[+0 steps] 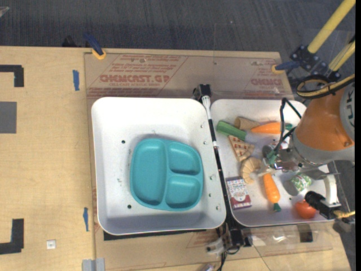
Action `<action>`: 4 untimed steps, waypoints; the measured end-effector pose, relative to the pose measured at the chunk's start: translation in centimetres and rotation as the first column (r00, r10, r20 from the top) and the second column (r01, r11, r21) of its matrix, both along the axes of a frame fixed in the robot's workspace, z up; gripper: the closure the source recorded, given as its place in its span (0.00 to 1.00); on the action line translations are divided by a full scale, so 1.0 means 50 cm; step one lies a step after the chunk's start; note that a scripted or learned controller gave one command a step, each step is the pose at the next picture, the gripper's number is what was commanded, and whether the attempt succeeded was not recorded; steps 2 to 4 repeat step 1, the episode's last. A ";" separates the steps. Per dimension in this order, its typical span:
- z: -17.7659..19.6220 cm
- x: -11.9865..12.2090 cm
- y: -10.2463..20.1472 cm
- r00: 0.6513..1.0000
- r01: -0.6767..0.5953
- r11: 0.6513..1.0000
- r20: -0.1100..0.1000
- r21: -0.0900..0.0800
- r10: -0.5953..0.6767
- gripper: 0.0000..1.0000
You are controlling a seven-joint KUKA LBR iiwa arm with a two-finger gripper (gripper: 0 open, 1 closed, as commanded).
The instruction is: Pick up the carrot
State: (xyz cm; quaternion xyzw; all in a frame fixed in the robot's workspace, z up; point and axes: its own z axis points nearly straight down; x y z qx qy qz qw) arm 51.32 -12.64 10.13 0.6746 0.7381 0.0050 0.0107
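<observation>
You have two white bins: left bin [107, 151], right bin [225, 109]. One teal divided plate [166, 174] in left bin. Two carrots: one [272, 188] low in right bin, one [265, 128] near its top. One green cylinder [231, 130], one waffle piece [241, 149], one small box [238, 192], one tomato [304, 209]. One arm [322, 126]. Other pieces under arm too hidden for you to count.

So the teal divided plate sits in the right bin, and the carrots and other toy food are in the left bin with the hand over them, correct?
Not quite: the bins are swapped. The camera view shows the teal divided plate in the left bin, while the carrots and other toy food lie in the right bin, with the hand over them.
</observation>
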 end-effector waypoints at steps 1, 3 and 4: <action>0.173 0.096 0.124 1.000 -0.021 1.000 -0.014 0.008 0.021 1.00; 0.173 0.096 0.124 1.000 -0.021 1.000 -0.014 0.008 0.021 1.00; 0.173 0.096 0.124 1.000 -0.021 1.000 -0.014 0.008 0.021 1.00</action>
